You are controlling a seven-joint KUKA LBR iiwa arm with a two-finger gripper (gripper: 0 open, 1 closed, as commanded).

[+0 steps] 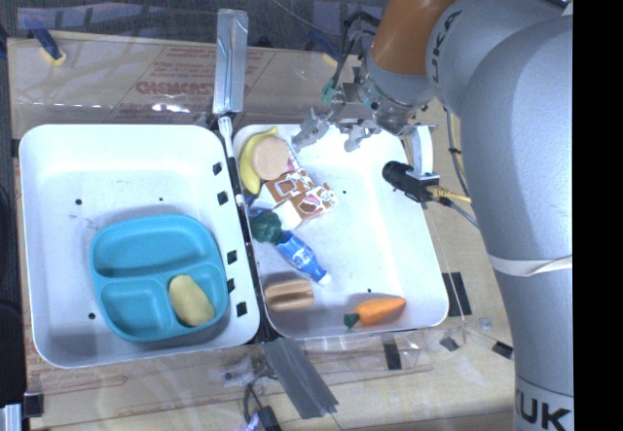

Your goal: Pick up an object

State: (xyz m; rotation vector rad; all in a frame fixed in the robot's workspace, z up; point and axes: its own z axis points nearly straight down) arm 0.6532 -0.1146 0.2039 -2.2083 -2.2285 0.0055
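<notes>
Metal two-finger gripper [336,130], jaws spread and holding nothing, is hovering above the far end of the right white plastic bin [428,269], so it should be dropping squarely over the yellow banana [251,155] just beside it before closing.

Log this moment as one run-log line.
arm: over right bin's far end | hand: open, holding nothing | right bin: banana, bottle, hot dog, carrot | left bin: blue tray
</notes>
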